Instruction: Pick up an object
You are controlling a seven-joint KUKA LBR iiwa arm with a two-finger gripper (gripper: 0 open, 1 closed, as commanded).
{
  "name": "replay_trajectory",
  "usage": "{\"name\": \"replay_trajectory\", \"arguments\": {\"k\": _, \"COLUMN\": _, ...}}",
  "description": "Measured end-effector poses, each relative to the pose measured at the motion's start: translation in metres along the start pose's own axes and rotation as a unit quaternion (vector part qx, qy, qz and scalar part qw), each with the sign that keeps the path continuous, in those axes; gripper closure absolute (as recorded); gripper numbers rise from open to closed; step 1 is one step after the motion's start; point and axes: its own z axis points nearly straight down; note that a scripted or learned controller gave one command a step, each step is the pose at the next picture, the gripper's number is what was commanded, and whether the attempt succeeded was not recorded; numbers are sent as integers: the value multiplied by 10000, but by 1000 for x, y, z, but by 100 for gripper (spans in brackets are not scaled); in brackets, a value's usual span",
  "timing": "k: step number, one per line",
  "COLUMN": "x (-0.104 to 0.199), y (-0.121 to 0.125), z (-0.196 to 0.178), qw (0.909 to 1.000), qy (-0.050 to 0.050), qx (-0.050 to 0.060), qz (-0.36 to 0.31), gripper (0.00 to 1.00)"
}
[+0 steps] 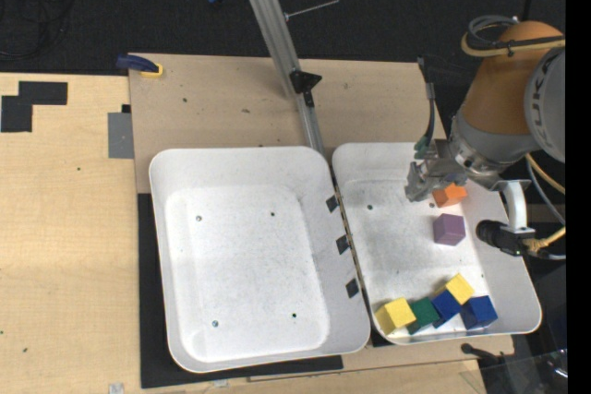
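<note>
My gripper (423, 183) hangs low over the upper part of the right bin (388, 235). An orange block (451, 194) lies just to its right, touching or nearly touching it, partly hidden by the wrist. Below that sits a purple cube (449, 229). Along the bin's front edge lies a cluster: a yellow block (399, 314), a green block (425, 313), a blue block (445, 304), a second yellow block (459, 289) and another blue block (478, 311).
The left bin (175, 198) stands beside the right one, joined by black clips (340, 243). A slanted aluminium rail (277, 41) rises behind the bins. The arm's orange band (503, 97) and cables (517, 235) crowd the right bin's right side.
</note>
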Motion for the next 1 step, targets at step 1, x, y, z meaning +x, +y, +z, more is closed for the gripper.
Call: {"name": "replay_trajectory", "arguments": {"k": 1, "x": -2, "y": 1, "z": -53, "qw": 10000, "qy": 1, "qx": -1, "qz": -4, "gripper": 100}}
